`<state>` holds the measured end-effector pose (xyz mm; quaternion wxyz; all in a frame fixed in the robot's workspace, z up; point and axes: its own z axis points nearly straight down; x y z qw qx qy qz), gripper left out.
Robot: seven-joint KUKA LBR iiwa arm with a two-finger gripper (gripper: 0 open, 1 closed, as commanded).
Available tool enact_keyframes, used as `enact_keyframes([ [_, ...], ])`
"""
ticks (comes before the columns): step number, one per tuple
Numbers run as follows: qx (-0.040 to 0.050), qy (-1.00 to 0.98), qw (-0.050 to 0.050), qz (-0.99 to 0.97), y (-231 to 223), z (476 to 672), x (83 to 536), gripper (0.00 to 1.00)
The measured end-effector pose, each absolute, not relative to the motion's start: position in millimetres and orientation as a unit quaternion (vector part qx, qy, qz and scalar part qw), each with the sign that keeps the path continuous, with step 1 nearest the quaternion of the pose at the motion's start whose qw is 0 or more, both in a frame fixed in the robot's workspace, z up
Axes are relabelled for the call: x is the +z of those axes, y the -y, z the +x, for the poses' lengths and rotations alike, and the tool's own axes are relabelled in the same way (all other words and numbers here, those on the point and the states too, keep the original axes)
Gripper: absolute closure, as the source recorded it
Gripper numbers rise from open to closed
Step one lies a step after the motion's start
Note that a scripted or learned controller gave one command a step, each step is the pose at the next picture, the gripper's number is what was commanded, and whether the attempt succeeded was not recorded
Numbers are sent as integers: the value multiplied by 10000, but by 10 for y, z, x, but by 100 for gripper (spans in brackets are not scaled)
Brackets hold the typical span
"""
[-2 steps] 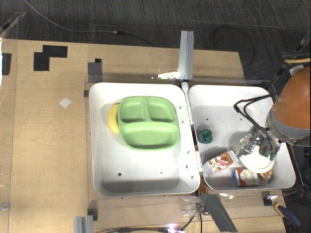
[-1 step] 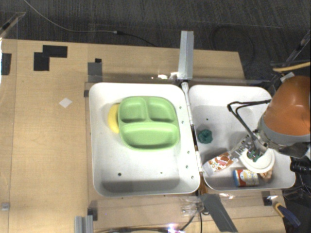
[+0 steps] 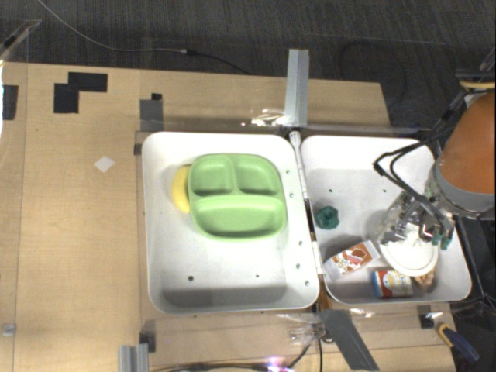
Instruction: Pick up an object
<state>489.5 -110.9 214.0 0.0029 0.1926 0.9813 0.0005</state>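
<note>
The gripper (image 3: pixel 416 231) hangs low over the right bin (image 3: pixel 349 157), at about 4 o'clock of that bin's middle, above a white round cup or lid (image 3: pixel 411 258). Whether its fingers are apart or together I cannot tell; the metal parts blur into the white thing beneath, and nothing shows between them.

In the same bin a can (image 3: pixel 391 284) lies on its side at 6 o'clock of the gripper, long axis running 3 to 9 o'clock. A red-and-white packet (image 3: pixel 353 258) lies at 8 o'clock of the gripper, tilted, long axis about 2 to 8 o'clock. A small green lump (image 3: pixel 327 218) sits at 9 o'clock, near the bin's left wall.

The left bin (image 3: pixel 170 285) holds a green tray (image 3: pixel 235 194), with a yellow thing (image 3: pixel 180 191) tucked under its 9 o'clock edge.
</note>
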Motion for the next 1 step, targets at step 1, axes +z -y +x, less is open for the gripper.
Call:
enact_keyframes([
  [1,5,-9812,25,1929,1109,4894,2137,0],
])
